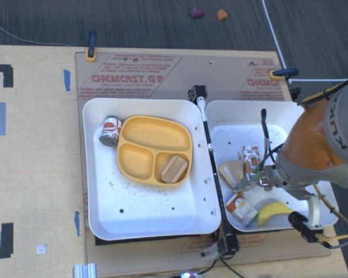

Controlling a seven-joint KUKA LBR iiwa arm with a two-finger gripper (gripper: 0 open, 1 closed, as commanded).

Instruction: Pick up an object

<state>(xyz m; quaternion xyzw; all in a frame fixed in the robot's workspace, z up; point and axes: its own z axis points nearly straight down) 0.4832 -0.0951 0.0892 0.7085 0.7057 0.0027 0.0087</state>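
My gripper (247,180) is down inside the right bin (232,117), at the end of the grey and orange arm (313,146) reaching in from the right. It hangs just right of a tan wedge-shaped piece (228,171) and seems to touch its edge. A red and white packet (250,155) lies just behind the gripper. A small red and white carton (242,208) and a yellow banana (272,212) lie in front of it, near the bin's front wall. I see nothing lifted.
The left bin (145,216) holds a yellow three-part plate (153,136) with a brown block (174,168) in its front right compartment. A crushed red and white can (109,131) lies left of the plate. Blue clamps (284,72) hold the board's far edge.
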